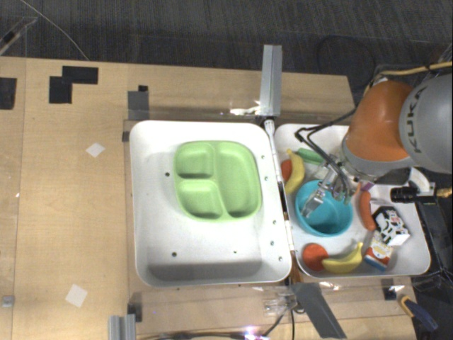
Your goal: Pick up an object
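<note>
I see a light wood worktop (64, 190) w/ two white bins side by side: left bin (152, 211), right bin (417, 257). Black marks (71, 80) at far left.

The tray (216, 179) lies in the left bin (152, 253) — the bowl (325, 214) sits in the right bin (417, 257), a banana (294, 172) just left of it.

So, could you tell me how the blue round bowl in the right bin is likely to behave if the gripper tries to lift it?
The blue round plastic-looking bowl is probably rigid and light. Its smooth curved wall may slip between fingers, so a rim pinch seems safer. With the yellow toy banana and the orange sausage-shaped toy close beside it, it would likely nudge them when moved.
</note>
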### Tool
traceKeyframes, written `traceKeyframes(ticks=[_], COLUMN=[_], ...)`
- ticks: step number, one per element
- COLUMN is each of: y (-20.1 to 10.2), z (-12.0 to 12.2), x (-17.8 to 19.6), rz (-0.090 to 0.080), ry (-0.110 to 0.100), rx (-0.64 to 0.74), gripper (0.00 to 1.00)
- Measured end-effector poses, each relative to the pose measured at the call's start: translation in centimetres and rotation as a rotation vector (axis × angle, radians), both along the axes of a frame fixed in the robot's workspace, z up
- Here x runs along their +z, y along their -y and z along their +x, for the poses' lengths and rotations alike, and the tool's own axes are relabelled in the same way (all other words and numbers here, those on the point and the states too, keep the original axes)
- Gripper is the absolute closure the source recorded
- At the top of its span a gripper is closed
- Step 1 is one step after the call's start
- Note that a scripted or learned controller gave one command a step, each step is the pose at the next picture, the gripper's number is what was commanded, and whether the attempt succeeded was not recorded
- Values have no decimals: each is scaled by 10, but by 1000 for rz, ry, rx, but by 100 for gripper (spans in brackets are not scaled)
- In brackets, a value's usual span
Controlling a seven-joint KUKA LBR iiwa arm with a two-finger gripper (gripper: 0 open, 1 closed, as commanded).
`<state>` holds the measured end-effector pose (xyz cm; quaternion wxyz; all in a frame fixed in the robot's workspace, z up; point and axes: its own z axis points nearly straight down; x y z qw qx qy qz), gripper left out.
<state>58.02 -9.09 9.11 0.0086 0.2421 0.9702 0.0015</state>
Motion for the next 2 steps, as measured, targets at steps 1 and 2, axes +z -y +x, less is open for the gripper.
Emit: traceKeyframes(ticks=[1,2], y=[-6,83], z=[-35,77], x=[0,39], rz=[3,4], ry=[1,-4], rx=[-195,-452], gripper=[0,0])
